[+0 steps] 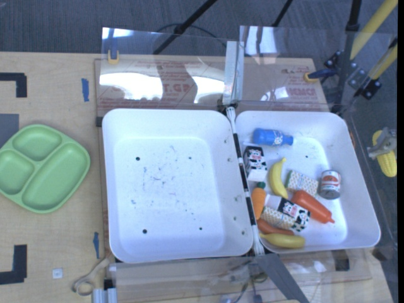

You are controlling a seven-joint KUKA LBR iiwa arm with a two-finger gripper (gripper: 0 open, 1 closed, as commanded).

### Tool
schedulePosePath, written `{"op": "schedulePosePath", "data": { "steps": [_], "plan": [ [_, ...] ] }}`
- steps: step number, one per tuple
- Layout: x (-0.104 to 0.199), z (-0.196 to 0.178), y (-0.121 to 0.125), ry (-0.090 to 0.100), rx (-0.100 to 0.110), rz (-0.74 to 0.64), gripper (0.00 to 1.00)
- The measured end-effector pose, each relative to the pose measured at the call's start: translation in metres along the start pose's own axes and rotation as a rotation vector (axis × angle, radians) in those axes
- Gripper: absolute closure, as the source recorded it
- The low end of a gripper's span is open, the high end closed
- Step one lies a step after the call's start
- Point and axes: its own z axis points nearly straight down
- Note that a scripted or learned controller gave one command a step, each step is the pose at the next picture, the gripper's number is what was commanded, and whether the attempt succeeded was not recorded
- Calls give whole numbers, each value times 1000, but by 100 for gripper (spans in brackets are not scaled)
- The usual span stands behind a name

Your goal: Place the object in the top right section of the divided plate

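A green divided plate (44, 167) lies on the wooden bench left of the bins. It has two small sections at its upper and left side and one long section along its lower right. The right bin (353, 232) holds several toy items: a blue bottle (273, 137), a cow-patterned carton (254, 158), a yellow banana (277, 178), a small can (329, 184), an orange carrot (312, 206) and a second banana (282, 239) by the front wall. Nothing lies on the plate.
The left bin (126, 131) sits between the plate and the right bin. Clear plastic panels (164, 68) stand behind both bins. A yellow corn-like object (383, 151) hangs off the bench at the far right. Black tape marks (16, 84) lie on the bench's left side.
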Motion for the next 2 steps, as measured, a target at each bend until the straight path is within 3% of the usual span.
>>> {"op": "schedulePosePath", "data": {
  "steps": [1,2],
  "plan": [
    [74,-77,-24,0,2,380,100],
    [37,-103,-20,0,0,215,100]
  ]
}}
